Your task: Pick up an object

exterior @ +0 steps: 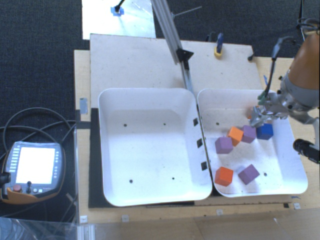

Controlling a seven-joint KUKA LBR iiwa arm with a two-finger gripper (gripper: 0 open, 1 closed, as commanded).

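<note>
Several small cubes lie in the right bin [235, 101]. An orange cube [236, 133], a purple cube [248, 134] and a blue cube [265, 131] sit in a row, with another purple cube [224, 145] just left of them. Nearer the front lie an orange cube [224, 176] and a purple cube [248, 174]. My gripper [258, 117] hangs over the right bin's back right part, just above the purple and blue cubes. A bit of orange [249, 113] shows at its left side, mostly hidden.
The left bin [107, 134] stands beside the right one, sharing a middle wall. A slanted metal pole [167, 24] crosses the back of the bench. A teach pendant [32, 171] lies on the floor at left.
</note>
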